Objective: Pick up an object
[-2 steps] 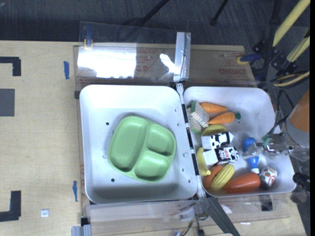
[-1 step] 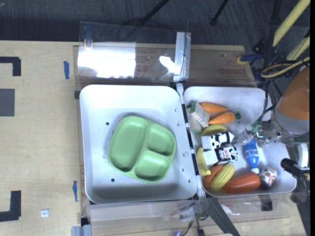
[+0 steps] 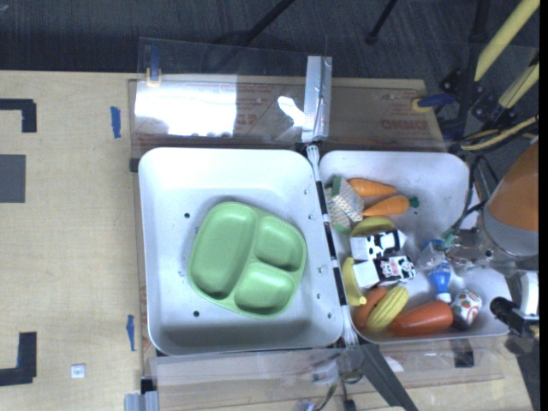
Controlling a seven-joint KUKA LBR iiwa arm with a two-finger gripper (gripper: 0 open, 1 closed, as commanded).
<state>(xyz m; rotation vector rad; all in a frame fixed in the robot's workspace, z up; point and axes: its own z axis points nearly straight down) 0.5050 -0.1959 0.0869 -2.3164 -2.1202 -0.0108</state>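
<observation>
Resting on the bench (image 3: 60,255) are two shallow white bins, side by side. A green divided plate (image 3: 247,257) with three compartments is seen lying in the left bin (image 3: 163,187), roughly centred, w/ nothing on it.

The right bin (image 3: 437,171) is crowded w/ small toy items. Two orange carrots (image 3: 381,197) are laid near the top, one above the other, touching. Just left of them a tan ridged piece (image 3: 345,205) is seen against the bin's left wall. A yellow banana (image 3: 373,225) is placed below the carrots, and under it two black-and-white blocks (image 3: 384,256) are stacked close together. A yellow strip (image 3: 351,282) is seen along the left wall, approx. level w/ the blocks. At the bottom, a yellow ridged piece (image 3: 388,306) is leaned on an orange-red item (image 3: 422,317); a small red-and-white ball (image 3: 467,306) is set just right of it. A blue object (image 3: 440,276) is found between the blocks and the ball.

The arm (image 3: 514,208) is brought in from the right edge, its orange band over the bin's right rim. The end effector (image 3: 445,251) is positioned low over the right bin, near the blue object; whether it is apart or together cannot be told, as the tips are lost in clutter. No item is seen clamped in it.
</observation>
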